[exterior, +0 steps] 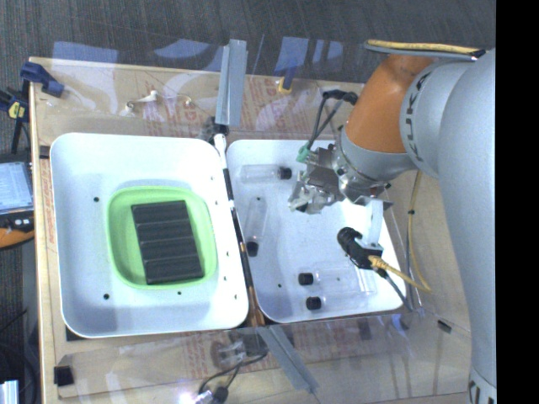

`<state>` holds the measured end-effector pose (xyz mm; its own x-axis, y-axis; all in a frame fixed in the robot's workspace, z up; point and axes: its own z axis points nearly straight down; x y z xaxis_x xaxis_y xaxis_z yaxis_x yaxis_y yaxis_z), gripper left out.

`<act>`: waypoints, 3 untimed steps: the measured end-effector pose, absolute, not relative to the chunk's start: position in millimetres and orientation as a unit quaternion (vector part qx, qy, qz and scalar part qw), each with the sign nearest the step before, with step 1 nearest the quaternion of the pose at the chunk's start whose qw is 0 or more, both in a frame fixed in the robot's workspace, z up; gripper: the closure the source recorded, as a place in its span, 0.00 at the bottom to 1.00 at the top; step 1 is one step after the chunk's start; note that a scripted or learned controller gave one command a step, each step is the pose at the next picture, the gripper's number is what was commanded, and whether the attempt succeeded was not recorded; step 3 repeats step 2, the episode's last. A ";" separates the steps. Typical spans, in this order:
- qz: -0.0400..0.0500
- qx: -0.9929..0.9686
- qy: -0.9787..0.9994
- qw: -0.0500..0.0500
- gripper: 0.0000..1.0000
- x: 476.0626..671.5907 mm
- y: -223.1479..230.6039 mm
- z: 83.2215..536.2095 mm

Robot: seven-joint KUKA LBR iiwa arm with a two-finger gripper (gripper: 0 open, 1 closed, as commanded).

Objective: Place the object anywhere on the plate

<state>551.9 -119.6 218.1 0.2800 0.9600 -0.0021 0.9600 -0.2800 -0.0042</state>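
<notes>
Green plate (118, 251) holds a dark ridged object (167, 241); tool (310, 194) fingers unclear.

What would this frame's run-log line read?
end effector: over right bin, grasp state unclear | black ribbed object: lying on green plate in left bin | small clear pieces: right bin

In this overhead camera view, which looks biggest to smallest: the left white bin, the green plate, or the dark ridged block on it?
1. Left white bin
2. Green plate, lying inside the bin
3. Dark ridged block, lying within the plate's rim

Each lies within the last, so the order is clear.
</notes>
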 end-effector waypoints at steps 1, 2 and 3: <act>0.002 -0.754 -0.657 0.003 1.00 546.2 -45.0 206.5; 0.002 -0.754 -0.657 0.002 0.00 546.2 -45.4 206.7; 0.002 -0.754 -0.657 0.002 0.00 546.2 -45.4 206.7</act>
